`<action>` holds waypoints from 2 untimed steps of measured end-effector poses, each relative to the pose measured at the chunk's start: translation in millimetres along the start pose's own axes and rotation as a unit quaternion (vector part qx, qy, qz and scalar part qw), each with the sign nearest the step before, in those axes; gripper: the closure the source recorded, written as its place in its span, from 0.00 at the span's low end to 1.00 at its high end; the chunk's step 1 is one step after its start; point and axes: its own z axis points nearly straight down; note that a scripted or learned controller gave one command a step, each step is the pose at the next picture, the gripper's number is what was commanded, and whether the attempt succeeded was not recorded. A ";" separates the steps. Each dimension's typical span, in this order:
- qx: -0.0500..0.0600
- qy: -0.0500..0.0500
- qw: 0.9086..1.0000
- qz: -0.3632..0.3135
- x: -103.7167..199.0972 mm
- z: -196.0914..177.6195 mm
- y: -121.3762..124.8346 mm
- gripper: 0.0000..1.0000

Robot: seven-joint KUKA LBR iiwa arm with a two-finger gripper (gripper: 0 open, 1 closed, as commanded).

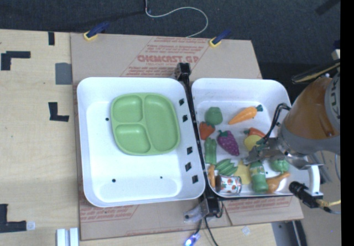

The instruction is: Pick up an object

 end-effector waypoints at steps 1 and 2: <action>-0.002 0.002 1.000 -0.004 43.5 -72.2 46.3 1.00; 0.003 0.003 1.000 -0.003 95.4 -88.9 20.3 1.00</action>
